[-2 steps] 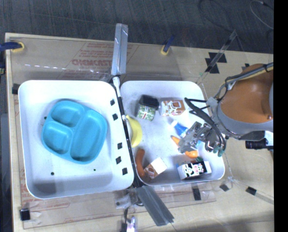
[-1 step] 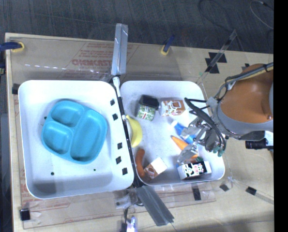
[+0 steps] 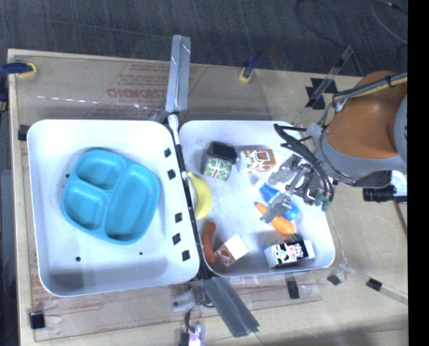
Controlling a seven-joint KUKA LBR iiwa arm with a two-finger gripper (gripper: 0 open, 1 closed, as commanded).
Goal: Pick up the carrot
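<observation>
The carrot [image 3: 282, 225] is small and orange. It lies in the right bin [image 3: 192, 132], towards that bin's front right, with its thin tip pointing left. My gripper [image 3: 277, 206] hangs low right over the carrot's left part and covers its middle, reaching in from the right under the orange wrist band. A blue object [image 3: 272, 192] lies partly hidden beneath the gripper, just behind the carrot.
Around the carrot are a cow-patterned carton [image 3: 290, 251], a tan block [image 3: 233, 249], a brown sausage [image 3: 208, 239], a banana [image 3: 200, 197], a green can [image 3: 218, 167], a black item [image 3: 222, 151] and a snack packet [image 3: 257, 160]. The left bin [image 3: 55, 265] holds a blue divided plate [image 3: 112, 195].
</observation>
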